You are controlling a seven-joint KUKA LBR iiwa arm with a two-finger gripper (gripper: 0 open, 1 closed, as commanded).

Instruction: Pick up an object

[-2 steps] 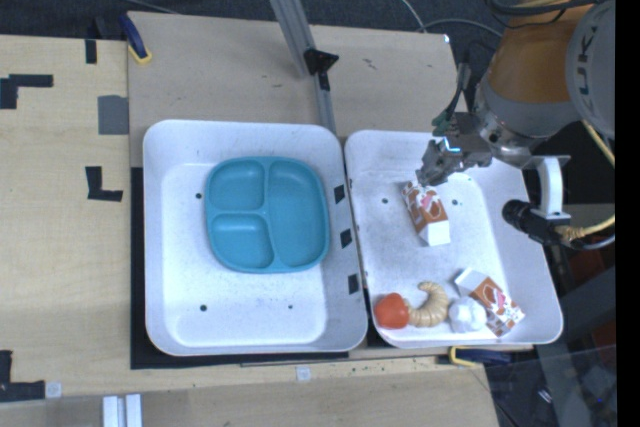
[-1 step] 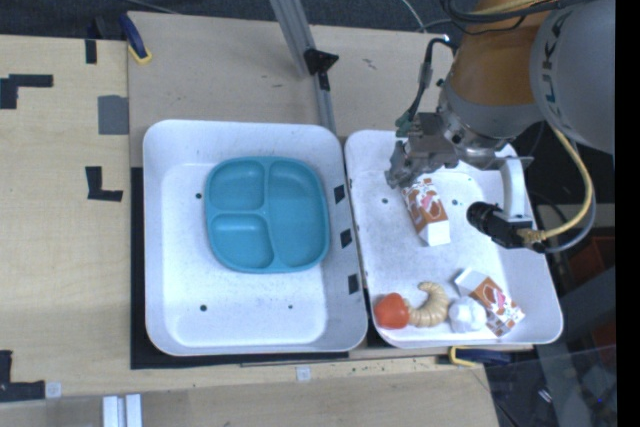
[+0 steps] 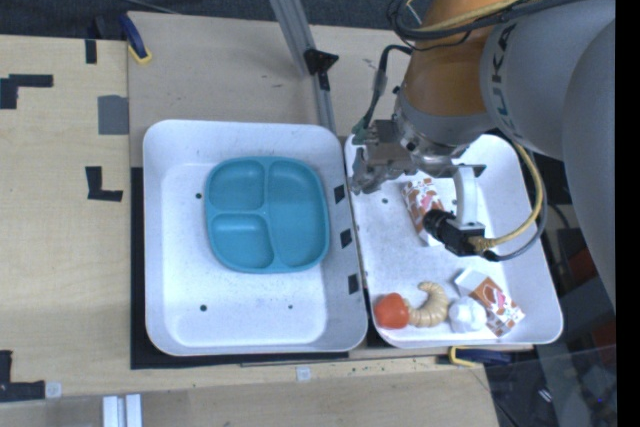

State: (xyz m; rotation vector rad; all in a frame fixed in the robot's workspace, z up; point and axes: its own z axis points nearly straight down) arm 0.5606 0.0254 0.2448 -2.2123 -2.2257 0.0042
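Red-and-white packet (image 3: 421,201) lies just right of the gripper (image 3: 365,170).

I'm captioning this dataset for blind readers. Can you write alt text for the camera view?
A grey-and-orange robot arm's end effector hangs over the right white bin, which holds a croissant, a red tomato and snack packets. The left bin holds a blue divided plate.

One fixed camera, mounted above the counter (image 3: 60,245), looks down at a slant. It stands far enough back to take in both white bins side by side: the left bin (image 3: 170,215) sits mid-frame, the right bin (image 3: 535,300) toward the right. The arm (image 3: 540,65) enters from the right and looms large, being nearer the lens.
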